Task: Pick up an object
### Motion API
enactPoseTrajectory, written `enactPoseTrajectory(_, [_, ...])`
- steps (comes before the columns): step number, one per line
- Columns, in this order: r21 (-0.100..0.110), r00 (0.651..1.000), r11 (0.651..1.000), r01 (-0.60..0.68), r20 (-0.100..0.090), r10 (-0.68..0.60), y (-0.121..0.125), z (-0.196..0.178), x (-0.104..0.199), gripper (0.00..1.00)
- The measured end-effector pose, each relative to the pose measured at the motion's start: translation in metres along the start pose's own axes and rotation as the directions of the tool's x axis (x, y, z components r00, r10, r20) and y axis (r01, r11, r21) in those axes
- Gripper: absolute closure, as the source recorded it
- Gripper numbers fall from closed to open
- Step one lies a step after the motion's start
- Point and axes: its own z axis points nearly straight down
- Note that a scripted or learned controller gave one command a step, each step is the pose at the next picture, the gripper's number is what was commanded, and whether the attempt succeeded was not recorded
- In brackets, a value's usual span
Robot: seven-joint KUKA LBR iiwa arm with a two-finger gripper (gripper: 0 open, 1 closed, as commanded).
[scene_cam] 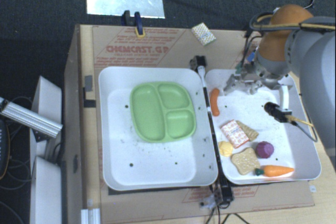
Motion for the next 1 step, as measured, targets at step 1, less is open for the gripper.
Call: enactPoseTrajectory(1, [0.001, 1.000, 1.000, 0.002, 0.000, -0.002, 0.0000, 0.0002, 0.0177, 0.00])
